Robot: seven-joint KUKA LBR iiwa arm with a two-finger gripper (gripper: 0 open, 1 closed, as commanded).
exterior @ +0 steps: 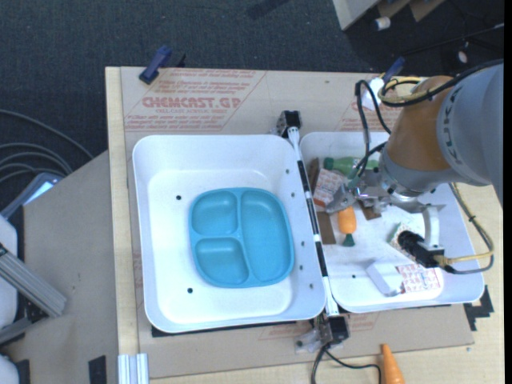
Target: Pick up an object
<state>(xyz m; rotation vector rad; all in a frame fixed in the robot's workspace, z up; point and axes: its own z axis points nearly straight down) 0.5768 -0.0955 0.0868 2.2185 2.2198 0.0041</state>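
So the gripper [358, 195] sits low in the right bin [456, 290], can't tell its state. Toy carrot [347, 223] lies just below it, snack packet [326, 186] beside it.

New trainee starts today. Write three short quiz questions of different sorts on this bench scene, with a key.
1. True or false: the blue divided tray lies in the left bin.
2. Which bin is the gripper over? A) left B) right
3. Fill in: the toy carrot in the right bin is ____ in colour.

Key: 1 true; 2 B; 3 orange.
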